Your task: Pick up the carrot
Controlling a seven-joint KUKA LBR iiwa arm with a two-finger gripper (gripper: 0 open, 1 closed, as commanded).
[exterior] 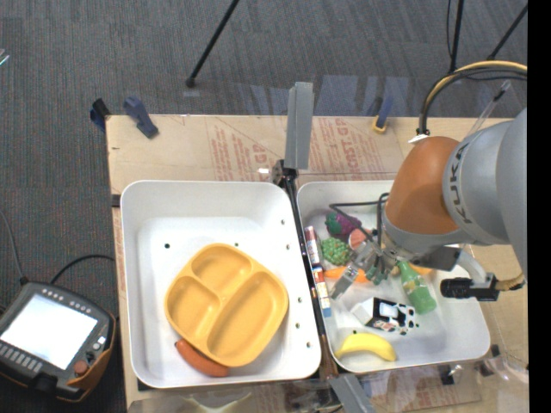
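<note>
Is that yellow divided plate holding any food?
Empty: the yellow plate shows three bare compartments; a hot dog lies in the bin beside its near edge.

bins: smooth white plastic, slightly glossy
divided plate: matt yellow plastic
bench top: printed cardboard, matt
floor: rough grey carpet

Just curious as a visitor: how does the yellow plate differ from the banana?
The yellow plate lies in the left bin; the banana lies in the right bin. The plate is broad, flat and split into compartments; the banana is small, curved and solid. Both are yellow.
</note>
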